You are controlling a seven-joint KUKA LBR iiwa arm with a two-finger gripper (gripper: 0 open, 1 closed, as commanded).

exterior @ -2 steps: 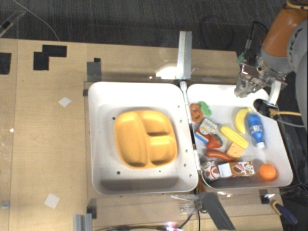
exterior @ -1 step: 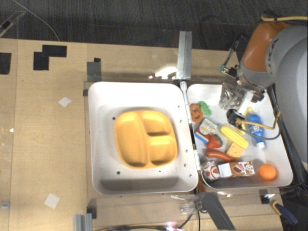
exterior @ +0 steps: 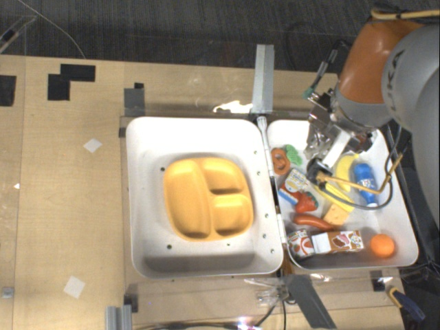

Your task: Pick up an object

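Gripper (exterior: 317,150) hung over cluttered bin (exterior: 402,218); open or closed cannot be told. Isolated orange ball (exterior: 382,245) best targeted: straight descent advised, neighbours left undisturbed.

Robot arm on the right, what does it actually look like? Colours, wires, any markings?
The arm is a bulky, rounded shell in smooth grey, with a broad orange band above the wrist. Dark lettering, partly cut off, runs along the grey shell. Its gripper is a compact cluster of silvery metal parts. Thin dark cables trail around the wrist, one ending in what looks like a small green plug.
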